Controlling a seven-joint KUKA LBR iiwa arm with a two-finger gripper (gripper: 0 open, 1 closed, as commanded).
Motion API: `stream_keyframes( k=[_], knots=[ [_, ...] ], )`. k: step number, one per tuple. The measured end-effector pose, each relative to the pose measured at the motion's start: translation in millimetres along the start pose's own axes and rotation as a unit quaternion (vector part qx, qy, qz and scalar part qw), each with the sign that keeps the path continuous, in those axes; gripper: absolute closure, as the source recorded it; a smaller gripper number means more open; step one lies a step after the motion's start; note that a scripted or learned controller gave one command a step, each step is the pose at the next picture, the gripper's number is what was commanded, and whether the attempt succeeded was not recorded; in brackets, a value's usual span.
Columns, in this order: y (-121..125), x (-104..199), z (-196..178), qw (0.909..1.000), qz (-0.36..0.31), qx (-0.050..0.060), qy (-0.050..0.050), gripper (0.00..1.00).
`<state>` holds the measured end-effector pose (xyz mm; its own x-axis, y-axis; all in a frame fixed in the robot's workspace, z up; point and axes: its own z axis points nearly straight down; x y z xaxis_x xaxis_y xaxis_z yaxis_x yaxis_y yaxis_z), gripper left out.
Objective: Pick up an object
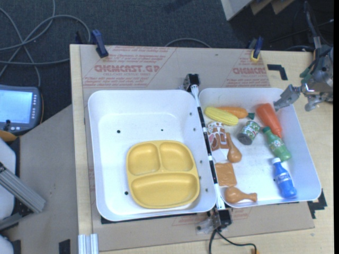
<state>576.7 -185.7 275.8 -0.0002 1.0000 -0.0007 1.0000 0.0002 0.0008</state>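
Observation:
The right bin (310, 157) holds several toy foods: a yellow corn cob (221, 115), an orange carrot (268, 118), a grey can (247, 132), a green bottle (277, 145), a blue bottle (284, 179), a brown toast slice (225, 174) and a drumstick (241, 196). My gripper (297, 100) hangs above the bin's far right corner, just right of the carrot's top. Its fingers stand apart and open, with nothing between them.
The left bin (106, 115) holds a yellow three-compartment plate (161, 173). A second drumstick (233, 151) and a striped bacon piece (217, 134) lie by the divider between the bins. Blue clamps (98, 42) grip the board's far edge.

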Motion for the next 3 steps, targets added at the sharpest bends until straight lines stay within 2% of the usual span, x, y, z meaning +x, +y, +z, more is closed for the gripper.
stream_keyframes(
  k=[1, 2, 3],
  knots=[
    [95, -18, 112, 1.0, -0.002, -0.006, -0.002, 0.0],
    [90, -22, 179, 1.0, -0.001, 0.0, 0.001, 0.0],
    [91, -23, 170, 1.0, -0.001, -0.001, -0.001, 1.0]
  ],
)
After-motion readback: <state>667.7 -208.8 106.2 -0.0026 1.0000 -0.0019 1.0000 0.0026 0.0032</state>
